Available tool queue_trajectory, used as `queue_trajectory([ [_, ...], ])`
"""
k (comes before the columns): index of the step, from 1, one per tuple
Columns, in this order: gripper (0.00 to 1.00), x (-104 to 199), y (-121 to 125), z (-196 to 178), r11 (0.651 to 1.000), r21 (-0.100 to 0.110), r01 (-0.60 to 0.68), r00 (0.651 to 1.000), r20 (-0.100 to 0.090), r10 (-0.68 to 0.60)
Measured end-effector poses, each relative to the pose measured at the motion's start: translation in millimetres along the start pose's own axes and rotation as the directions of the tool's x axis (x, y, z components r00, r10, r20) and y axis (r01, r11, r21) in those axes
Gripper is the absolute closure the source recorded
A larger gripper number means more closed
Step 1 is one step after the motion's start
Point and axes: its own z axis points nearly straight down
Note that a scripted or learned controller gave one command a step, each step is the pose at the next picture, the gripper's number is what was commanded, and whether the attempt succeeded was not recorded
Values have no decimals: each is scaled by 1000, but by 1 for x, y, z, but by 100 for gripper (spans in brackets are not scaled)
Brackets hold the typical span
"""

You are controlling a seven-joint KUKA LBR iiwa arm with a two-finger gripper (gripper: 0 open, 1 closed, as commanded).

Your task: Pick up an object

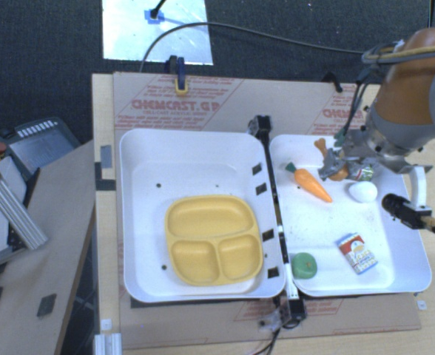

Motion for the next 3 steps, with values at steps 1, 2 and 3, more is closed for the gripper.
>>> queue_trajectory([
  [1,100,52,4,6,1000,0,1,1000,0,-1],
  [2,100,107,-12,0,1000,1,1,1000,-1,-1],
  [3,100,165,-22,-6,1000,0,2,1000,-1,-2],
])
